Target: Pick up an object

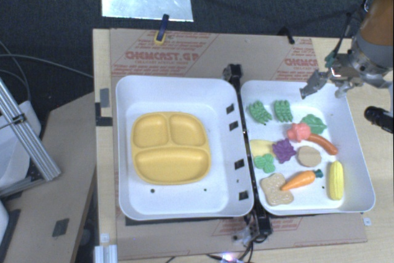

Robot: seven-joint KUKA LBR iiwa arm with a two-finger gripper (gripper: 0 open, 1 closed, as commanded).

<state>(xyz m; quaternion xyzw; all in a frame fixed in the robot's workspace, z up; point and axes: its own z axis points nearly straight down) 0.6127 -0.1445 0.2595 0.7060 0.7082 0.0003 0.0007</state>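
Claw (325,84) hangs spread and empty over the right bin's (357,132) far edge. Toy carrot (302,179) lies near that bin's front edge, beside the corn (335,180); likely light, stiff, slick plastic, best pinched across its thicker middle.

Right-hand shallow white bin (355,132) with toy foods lying loose on its floor. Far edge: two green leafy plastic pieces (259,112) (283,111). Centre: pink-red radish-like piece with green leaf (300,131), orange-red sausage (320,143), purple grape cluster (284,149), pale yellow piece (260,147), small green piece (265,162), tan round disc (308,157). Near edge: orange carrot (301,178), tan bread slice (276,189), yellow corn cob (335,180).
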